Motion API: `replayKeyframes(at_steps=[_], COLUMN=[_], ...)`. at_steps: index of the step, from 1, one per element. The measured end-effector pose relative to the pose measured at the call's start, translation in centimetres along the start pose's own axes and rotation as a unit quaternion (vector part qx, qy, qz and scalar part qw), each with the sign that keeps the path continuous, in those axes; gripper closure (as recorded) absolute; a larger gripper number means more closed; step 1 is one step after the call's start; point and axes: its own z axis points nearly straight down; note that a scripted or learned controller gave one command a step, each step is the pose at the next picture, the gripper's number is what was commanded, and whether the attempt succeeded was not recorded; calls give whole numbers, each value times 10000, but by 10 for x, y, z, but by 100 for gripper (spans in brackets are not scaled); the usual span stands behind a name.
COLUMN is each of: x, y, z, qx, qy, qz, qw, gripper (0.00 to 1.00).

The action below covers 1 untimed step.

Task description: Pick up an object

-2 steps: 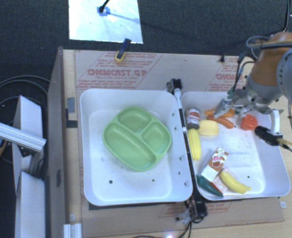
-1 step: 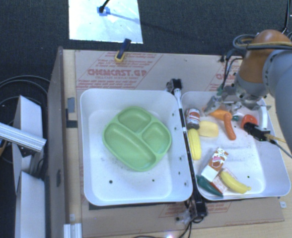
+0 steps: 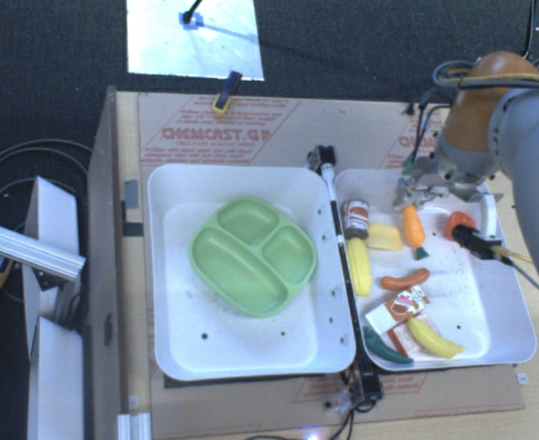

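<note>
My gripper (image 3: 423, 193) hangs over the back of the right bin (image 3: 508, 310), just above the upper end of an orange carrot (image 3: 413, 229). Nothing shows between it and the carrot. To the carrot's left lie a pale yellow block (image 3: 385, 236), a small brown-and-white can (image 3: 356, 218) and a yellow corn cob (image 3: 358, 266). An orange sausage (image 3: 404, 280) lies below the carrot. Nearer the front are a red-and-white packet (image 3: 400, 314), a banana (image 3: 434, 337) and a dark green piece (image 3: 389, 356). A red-orange round thing (image 3: 460, 221) sits under the wrist.
The left bin (image 3: 178, 337) holds a green divided plate (image 3: 253, 255). A black-and-white rod (image 3: 335, 218) lies along the rim between the bins. The arm (image 3: 517, 108) comes in from the right over the right bin's back corner.
</note>
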Motion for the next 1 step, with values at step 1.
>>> replayKeyframes(at_steps=[1], x=[56], y=[-3], z=[-53], qx=[-35], qy=[6], qz=[-5], qw=[10000], gripper=[100])
